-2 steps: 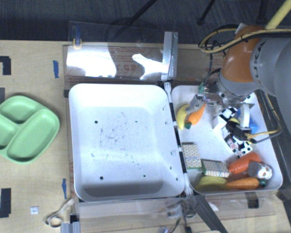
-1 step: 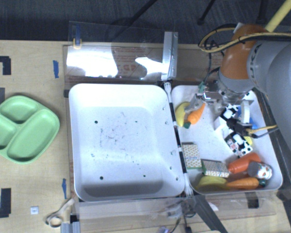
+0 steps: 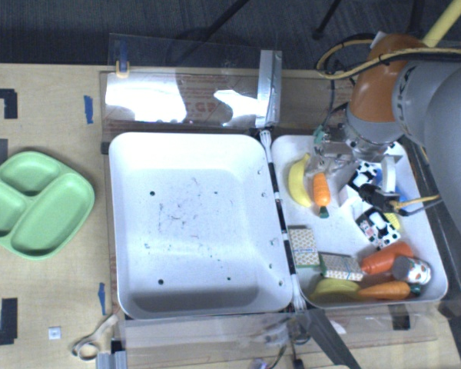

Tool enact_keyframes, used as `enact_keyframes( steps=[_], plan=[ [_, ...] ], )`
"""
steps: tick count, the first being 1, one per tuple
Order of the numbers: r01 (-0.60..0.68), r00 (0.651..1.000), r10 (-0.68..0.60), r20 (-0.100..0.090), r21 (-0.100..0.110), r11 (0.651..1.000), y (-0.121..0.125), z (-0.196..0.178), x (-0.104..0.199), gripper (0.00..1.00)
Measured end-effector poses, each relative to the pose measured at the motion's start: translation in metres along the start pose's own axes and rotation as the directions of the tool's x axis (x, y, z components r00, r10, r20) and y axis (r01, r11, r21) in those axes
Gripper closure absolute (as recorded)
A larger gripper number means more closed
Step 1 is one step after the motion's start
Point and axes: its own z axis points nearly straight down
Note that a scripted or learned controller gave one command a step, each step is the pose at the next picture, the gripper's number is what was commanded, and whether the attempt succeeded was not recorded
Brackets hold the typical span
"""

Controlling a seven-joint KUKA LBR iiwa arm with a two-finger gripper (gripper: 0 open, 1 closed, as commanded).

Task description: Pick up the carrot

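Carrot (image 3: 320, 191) hangs upright just beside the banana (image 3: 296, 181) in the right bin (image 3: 434, 279), seemingly pinched by the jaws (image 3: 323, 173). Lift straight and slowly, so it does not slip.

end effector (image 3: 328, 177) gripping carrot (image 3: 321, 191), right bin (image 3: 434, 264)

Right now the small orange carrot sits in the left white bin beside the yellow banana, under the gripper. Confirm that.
Wrong bin. The camera view shows the small orange carrot in the right white bin, beside the yellow banana, under the gripper.
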Motion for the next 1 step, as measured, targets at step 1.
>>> enact_keyframes(
  steps=[1],
  plan=[
    [-0.181, 0.983, 0.181, 0.011, -0.005, 0.983, 0.0051, -0.1491, 0.05, 1.0]
  ],
)
